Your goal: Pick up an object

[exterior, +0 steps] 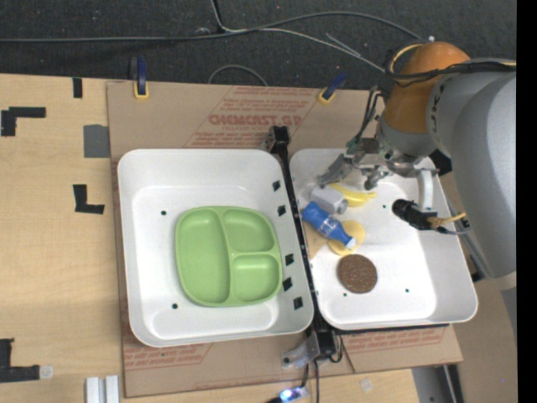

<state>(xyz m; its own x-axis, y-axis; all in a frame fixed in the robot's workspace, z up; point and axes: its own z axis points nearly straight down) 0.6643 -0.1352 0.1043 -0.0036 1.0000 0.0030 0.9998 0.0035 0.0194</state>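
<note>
Closest to the camera there's a brown round disc [357,273] sitting in the right bin [436,296], with a blue bottle [325,223] and some yellow bits [356,197] just above it. The tool [357,164] hangs over the top left of that bin, right by the yellow stuff; honestly can't tell if it's open or closed. The left bin [151,196] has a green divided plate [227,254].

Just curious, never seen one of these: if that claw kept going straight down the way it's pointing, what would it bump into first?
Probably the yellow piece just below the claw in the right bin, with the blue bottle close beside it. Depth is hard to judge from this slanted view.
</note>
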